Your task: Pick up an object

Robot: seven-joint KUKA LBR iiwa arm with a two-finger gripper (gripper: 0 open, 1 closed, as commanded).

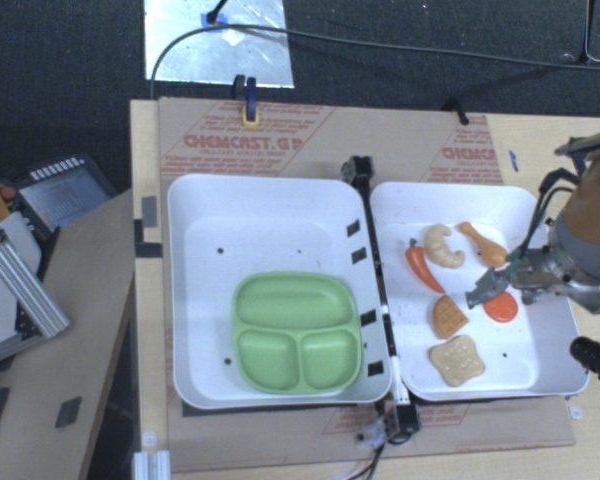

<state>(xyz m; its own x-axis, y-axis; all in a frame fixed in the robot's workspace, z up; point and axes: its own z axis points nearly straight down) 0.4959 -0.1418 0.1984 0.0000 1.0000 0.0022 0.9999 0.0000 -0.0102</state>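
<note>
I see gripper low in right bin, beside red disc; finger state unclear, lining up pick.

This is a robotics lab: a cardboard-covered bench carries two white bins, clamped at twelve o'clock, over dark carpet. Cables trail across the floor (one taped to a metal sheet), with aluminium framing at nine o'clock.

A green divided tray lies in the left bin; a yellow clamp grips the cardboard.
</note>
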